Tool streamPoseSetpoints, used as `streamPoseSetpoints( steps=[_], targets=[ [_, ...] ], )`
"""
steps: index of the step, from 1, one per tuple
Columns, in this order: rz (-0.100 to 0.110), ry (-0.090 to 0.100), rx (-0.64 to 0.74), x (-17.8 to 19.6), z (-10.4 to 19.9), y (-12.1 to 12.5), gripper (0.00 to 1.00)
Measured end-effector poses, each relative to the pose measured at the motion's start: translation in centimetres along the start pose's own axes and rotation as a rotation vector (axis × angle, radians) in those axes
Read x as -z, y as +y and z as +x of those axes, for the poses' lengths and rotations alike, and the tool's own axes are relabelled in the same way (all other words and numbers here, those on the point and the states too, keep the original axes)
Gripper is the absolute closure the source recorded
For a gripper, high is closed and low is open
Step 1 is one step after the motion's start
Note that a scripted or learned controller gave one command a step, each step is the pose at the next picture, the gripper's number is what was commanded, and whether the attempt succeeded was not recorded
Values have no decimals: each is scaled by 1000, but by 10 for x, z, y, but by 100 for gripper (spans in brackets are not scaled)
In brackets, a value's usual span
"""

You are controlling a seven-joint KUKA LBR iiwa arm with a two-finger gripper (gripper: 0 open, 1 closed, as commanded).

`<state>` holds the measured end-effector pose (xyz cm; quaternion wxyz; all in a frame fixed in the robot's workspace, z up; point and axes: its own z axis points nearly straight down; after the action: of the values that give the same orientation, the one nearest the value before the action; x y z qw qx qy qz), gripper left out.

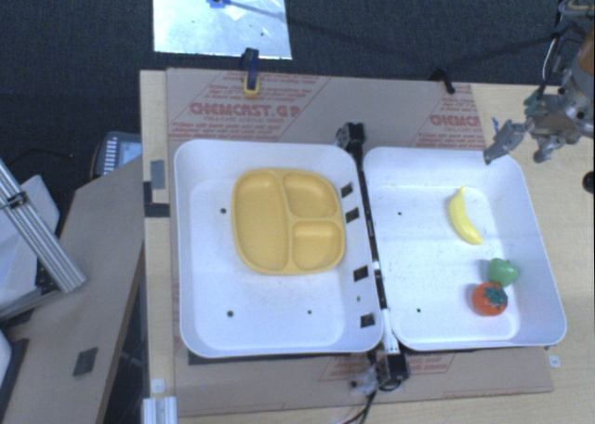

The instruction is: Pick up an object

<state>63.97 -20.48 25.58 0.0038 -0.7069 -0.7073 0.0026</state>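
Observation:
In the right bin (418, 324) lie a yellow banana (465, 216), a small green fruit (503, 271) and a red fruit with a green top (489, 298); the last two touch near the bin's right wall. My gripper (521, 144) hangs over the bin's far right corner, above and to the right of the banana. Its two fingers are spread apart, open, with nothing between them.
The left bin (204, 320) holds a yellow divided plate (286, 220). Black clips run along the seam (363, 227) between the bins. A yellow clamp (251, 73) sits at the board's far edge, and a metal sheet (221, 2) lies beyond it.

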Motion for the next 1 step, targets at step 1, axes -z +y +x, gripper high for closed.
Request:
streamPoseSetpoints(
  steps=[1],
  targets=[
    [-11, -3, 3, 7, 1, 2, 0]
  ],
)
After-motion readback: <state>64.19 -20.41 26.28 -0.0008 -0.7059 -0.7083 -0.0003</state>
